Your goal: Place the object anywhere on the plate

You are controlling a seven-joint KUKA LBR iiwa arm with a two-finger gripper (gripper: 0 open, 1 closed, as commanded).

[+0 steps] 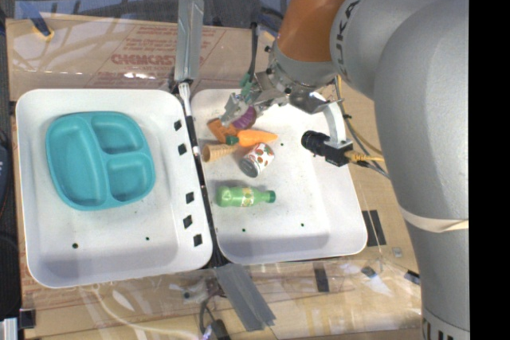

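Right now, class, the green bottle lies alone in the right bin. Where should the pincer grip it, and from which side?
Grip the green bottle across its body's middle, coming straight down from above. It lies on its side, cap toward the right, clear of the can and carrot, so fingers can likely straddle its narrow width unobstructed.

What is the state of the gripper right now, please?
Gripper: low in the right bin, over the purple toy and carrot; open or shut cannot be told.

I watch through one fixed camera above the bench, angled down on the left bin (48, 251) and right bin (335, 227).
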